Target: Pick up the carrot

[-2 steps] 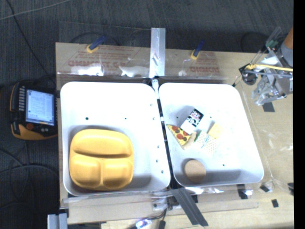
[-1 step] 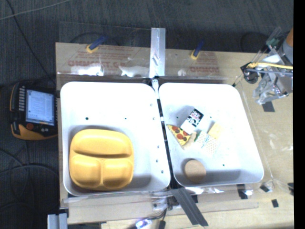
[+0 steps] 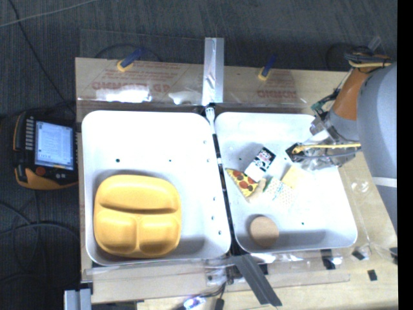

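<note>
My gripper [image 3: 314, 161] hangs over the right part of the right bin [image 3: 335, 234], reaching in from the right. Just to its lower left a pale yellow wedge [image 3: 291, 175] lies on the bin floor, close to the gripper. I cannot tell whether they touch. Nothing I see in either bin looks clearly like a carrot.
The right bin also holds a black and white packet [image 3: 261, 161], a pizza slice [image 3: 245, 182], a white speckled piece [image 3: 279, 191] and a round brown disc [image 3: 263, 230]. A large yellow loaf-shaped thing [image 3: 137, 214] fills the front of the left bin [image 3: 148, 134].
</note>
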Tool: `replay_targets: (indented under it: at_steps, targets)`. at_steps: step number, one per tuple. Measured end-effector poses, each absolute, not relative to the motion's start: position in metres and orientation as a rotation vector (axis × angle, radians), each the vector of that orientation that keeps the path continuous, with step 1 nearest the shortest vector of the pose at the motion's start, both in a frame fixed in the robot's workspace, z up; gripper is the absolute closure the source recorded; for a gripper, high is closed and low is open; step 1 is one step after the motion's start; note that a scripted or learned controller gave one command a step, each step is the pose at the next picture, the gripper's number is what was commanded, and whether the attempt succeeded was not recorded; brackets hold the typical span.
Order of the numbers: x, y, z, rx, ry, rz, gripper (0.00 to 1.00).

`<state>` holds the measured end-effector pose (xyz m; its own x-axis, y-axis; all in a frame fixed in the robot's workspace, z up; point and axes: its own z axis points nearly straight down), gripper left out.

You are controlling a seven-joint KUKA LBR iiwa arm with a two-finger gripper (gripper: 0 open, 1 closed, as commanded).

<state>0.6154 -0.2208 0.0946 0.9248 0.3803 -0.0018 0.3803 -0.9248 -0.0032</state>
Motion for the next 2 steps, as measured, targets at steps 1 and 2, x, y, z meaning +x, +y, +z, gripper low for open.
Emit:
replay_targets:
  at_steps: [1, 2]
  targets:
    - [0.6147, -0.2195, 0.1024, -3.076, -0.609, 0.01, 1.0]
    - [0.6189, -0.2129, 0.1048, -3.069, -0.62, -0.003, 0.0]
